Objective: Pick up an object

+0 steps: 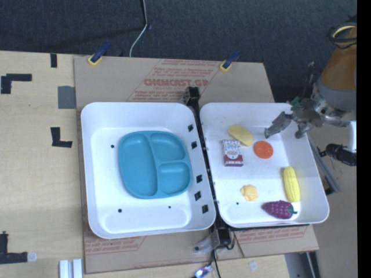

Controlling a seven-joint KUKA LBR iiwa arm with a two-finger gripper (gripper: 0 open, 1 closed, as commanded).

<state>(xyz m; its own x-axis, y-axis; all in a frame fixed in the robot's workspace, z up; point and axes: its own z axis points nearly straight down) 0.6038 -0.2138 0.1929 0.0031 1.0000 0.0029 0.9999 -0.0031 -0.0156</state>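
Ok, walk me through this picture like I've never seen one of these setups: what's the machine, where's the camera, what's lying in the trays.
The picture comes from one fixed camera above a bench, looking down at a slant. The machine is a robot arm, grey with an orange band, reaching in from the right. At its end is a two-finger pincer, open, hovering over the upper right part of the right bin with nothing between its fingers.

Two shallow white bins sit side by side. The left bin holds a blue divided plate. The right bin holds toy food: a pale yellow wedge, a small red and white carton, an orange-red round piece, a corn cob, a small yellow lump and a purple grape bunch.

The round piece lies nearest the pincer.
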